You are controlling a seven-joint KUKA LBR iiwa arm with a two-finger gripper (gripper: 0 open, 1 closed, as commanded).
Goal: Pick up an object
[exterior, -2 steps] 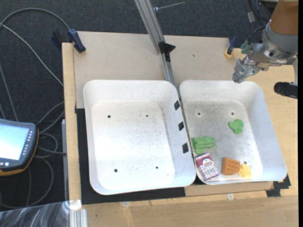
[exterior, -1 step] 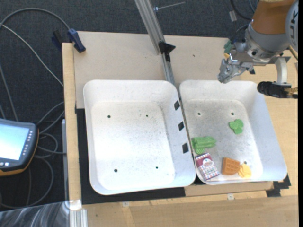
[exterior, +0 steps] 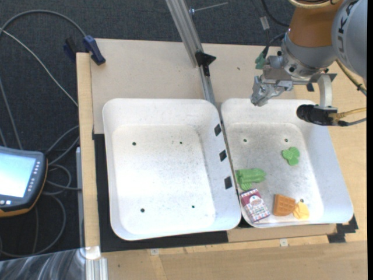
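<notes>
Camera view: hand point(exterior: 260, 98), grip unreadable, hovers over right bin point(exterior: 326, 156); green toy point(exterior: 250, 177), orange piece point(exterior: 284, 205) lie apart.

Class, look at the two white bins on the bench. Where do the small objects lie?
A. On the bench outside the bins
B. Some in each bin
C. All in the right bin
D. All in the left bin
C: the green block, the small green piece, the red packet, the orange piece and the yellow piece all lie in the right bin.
</notes>
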